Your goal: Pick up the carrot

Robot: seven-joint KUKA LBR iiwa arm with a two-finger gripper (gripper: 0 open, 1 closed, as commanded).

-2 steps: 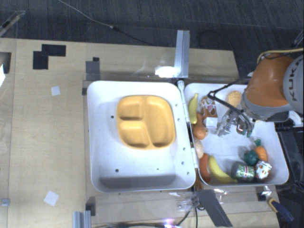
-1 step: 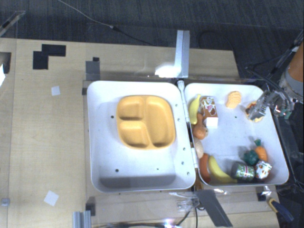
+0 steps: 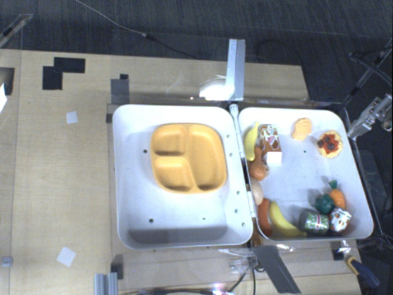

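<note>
I spot the carrot (image 3: 336, 197) low in the right bin (image 3: 307, 165), wedged beside a can (image 3: 317, 221), while my end effector (image 3: 371, 117) hovers off the bin's right rim, its opening impossible to tell, nothing visibly gripped.

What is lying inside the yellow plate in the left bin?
The plate has three compartments, and all look bare. The carrot lies in the right bin. What the plate covers is hidden.
</note>
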